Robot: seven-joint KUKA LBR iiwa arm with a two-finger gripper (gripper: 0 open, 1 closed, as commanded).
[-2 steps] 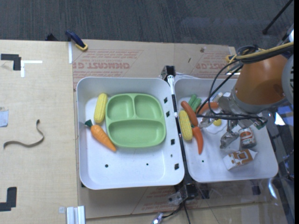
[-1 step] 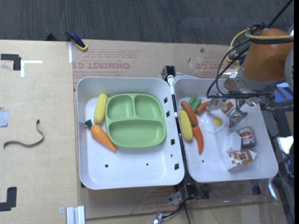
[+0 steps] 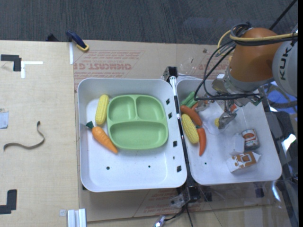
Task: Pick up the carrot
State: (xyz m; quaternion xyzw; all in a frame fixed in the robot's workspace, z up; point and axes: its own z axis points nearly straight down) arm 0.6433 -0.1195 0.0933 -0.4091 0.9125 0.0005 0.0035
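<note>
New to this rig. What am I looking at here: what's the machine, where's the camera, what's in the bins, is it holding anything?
One camera, fixed above the bench, looks down at a slant. The grey and orange machine at right is a KUKA arm; its two-finger gripper hangs over the right bin. I cannot tell whether it grips anything.

The left bin holds a green divided plate, a corn cob and a toy carrot lying against the plate's left edge.

The right bin holds another corn cob, orange carrot-like pieces around it, something green, a small can and a small carton.

The job is picking up the carrot.
</note>
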